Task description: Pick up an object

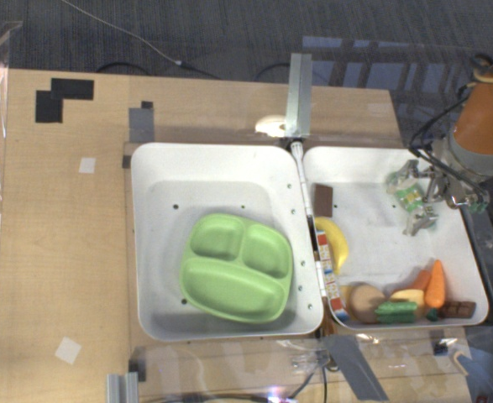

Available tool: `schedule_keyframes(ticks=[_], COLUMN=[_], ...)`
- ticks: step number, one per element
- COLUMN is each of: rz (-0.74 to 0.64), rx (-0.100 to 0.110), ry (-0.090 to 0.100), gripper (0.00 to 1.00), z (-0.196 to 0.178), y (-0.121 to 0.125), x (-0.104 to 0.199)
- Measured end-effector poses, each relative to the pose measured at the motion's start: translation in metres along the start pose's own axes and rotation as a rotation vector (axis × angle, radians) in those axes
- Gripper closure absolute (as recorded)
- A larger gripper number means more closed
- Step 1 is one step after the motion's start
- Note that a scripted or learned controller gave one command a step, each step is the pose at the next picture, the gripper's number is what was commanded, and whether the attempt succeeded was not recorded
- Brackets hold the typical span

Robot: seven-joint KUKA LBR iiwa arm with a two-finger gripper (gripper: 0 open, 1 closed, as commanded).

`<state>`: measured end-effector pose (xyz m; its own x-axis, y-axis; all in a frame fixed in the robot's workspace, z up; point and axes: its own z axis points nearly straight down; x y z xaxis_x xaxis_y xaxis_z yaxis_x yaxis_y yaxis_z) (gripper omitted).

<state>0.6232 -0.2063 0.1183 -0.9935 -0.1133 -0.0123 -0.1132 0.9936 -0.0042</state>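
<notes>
- Setting: two shallow white bins side by side; the left white bin [154, 225] holds a light-green plastic divided plate [236, 266]; the right white bin [372, 225] holds the candidate objects.
- Candidates: a yellow toy banana [335, 242] lies against the divider beside a small brown block [322, 198]; an orange toy carrot [434, 283], a green block [395, 311] and a tan rounded piece [364, 300] crowd the near edge.
- Handling (judged): these look like light, stiff, smooth plastic toys, liable to slip; the banana, standing apart from the cluster, is best gripped across its mid-body.
- Gripper [421, 204]: hovers over the bin's far right area, well apart from the toys, holding nothing; whether it is spread or closed cannot be told.
- Obscured: the finger outlines blur with greenish parts; items at the near right corner overlap and are hard to separate.
</notes>
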Motion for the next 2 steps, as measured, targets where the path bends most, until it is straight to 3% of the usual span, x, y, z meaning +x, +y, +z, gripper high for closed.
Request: schedule_keyframes(ticks=[1, 2], rz=[0.011, 0.007], rx=[-0.004, 0.002], ry=[0.010, -0.009], gripper=[0.00, 1.00], z=[0.032, 0.016], y=[-0.004, -0.004], x=[-0.046, -0.052])
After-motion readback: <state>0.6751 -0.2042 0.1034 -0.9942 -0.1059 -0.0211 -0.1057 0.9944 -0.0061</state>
